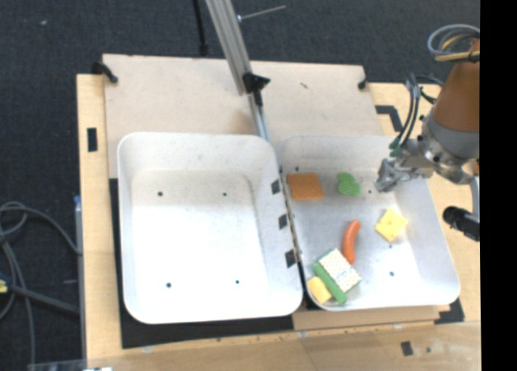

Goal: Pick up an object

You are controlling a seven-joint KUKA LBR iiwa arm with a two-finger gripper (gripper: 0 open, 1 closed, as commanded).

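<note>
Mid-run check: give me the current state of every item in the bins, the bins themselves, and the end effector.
end effector: over the right bin's upper right, nothing seen held
orange block: lying flat, upper left of right bin
green piece: resting beside the orange block, apart from it
yellow block: lying tilted, untouched
orange-red stick: lying on the floor, mid-bin
green-and-white block: at the bottom-left corner, against a yellow piece
right bin: holds all items

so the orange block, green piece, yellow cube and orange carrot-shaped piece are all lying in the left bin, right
Not quite. The camera view shows them in the right white bin: the flat orange block, small green piece, yellow cube and orange carrot-shaped piece all lie there.
</note>
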